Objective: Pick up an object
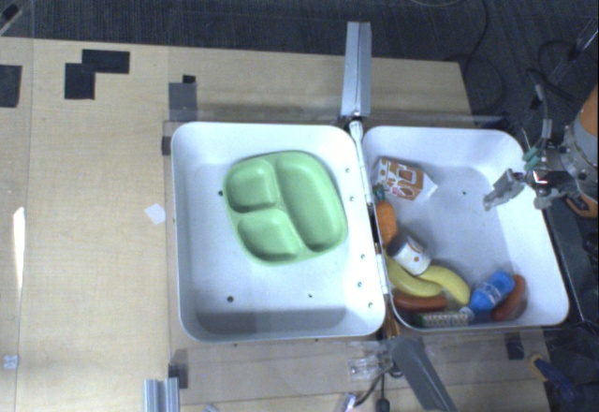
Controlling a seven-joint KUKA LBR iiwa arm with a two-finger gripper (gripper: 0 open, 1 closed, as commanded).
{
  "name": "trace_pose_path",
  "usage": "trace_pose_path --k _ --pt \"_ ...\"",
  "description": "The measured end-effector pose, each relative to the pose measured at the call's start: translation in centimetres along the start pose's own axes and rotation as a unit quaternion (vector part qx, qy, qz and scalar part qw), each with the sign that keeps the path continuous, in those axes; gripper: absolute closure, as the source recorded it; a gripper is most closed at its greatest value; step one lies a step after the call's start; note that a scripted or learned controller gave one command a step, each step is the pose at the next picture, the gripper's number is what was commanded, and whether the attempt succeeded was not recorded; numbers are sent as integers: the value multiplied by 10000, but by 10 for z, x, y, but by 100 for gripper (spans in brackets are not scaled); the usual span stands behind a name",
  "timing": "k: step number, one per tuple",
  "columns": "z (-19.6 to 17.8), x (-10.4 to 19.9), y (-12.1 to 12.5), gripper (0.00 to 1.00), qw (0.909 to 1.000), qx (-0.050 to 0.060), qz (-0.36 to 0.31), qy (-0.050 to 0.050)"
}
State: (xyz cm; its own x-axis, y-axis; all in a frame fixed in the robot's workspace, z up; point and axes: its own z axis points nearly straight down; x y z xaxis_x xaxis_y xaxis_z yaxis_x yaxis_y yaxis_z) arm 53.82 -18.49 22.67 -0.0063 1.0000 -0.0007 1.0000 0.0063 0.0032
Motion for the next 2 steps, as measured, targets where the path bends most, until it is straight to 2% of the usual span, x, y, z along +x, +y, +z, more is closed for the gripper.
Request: trace_pose_path --k 1,2 --pt "139 -15 77 0 9983 -33 -579 -13" --pt "125 -14 81 100 9982 -70 -595 -14"
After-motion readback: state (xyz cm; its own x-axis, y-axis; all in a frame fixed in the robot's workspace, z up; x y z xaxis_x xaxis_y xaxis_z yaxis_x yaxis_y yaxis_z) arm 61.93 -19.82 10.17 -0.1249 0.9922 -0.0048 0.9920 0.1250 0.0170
